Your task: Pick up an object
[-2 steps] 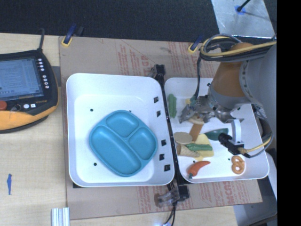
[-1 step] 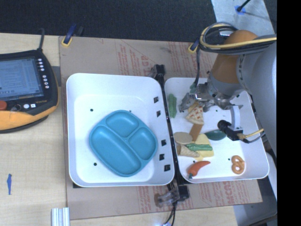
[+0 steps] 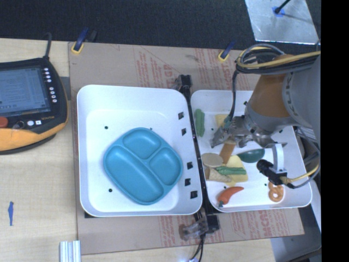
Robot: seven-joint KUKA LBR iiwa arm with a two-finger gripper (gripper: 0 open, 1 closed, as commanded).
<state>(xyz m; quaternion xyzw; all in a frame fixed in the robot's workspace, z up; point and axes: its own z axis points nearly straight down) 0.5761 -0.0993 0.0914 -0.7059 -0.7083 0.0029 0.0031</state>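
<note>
A grey robot arm [image 3: 283,100] reaches into the right bin [image 3: 210,100], crowded with small toy food, while the left bin [image 3: 87,124] holds a blue divided plate [image 3: 143,165].

The gripper [image 3: 229,138] hovers over a brown stick-shaped piece [image 3: 227,145] near the bin's centre; whether it is gripped cannot be told. At six o'clock lies a red pepper [image 3: 230,194], at ten o'clock a green pickle [image 3: 200,121], at four o'clock an orange ring [image 3: 276,192]. All are probably light, hard, slick plastic, best pinched across the narrow middle.
</note>
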